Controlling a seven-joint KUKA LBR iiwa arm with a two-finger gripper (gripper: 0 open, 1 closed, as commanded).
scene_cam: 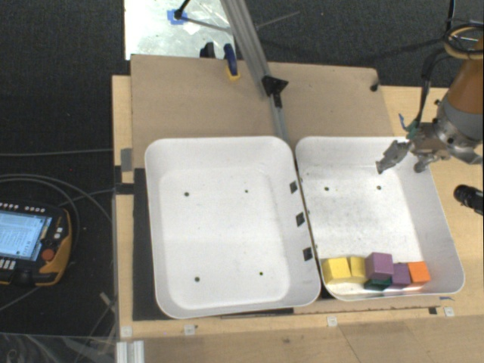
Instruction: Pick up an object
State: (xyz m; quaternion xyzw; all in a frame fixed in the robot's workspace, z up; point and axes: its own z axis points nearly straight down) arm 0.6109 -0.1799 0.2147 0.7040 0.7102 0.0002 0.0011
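Several small blocks lie in a row along the front wall of the right bin (363,203): a yellow block (337,269), a purple block (380,264), a dark green block (376,283) under it, a smaller purple block (401,275) and an orange block (419,272). My gripper (405,159) hovers over the right bin's back right corner, far from the blocks. Its two fingers are spread apart with nothing between them.
The left bin (219,225) sits beside the right one, joined by black clips (300,218). A slanted metal pole (249,36) crosses the bench's back. A teach pendant (30,237) lies on the floor at the left.
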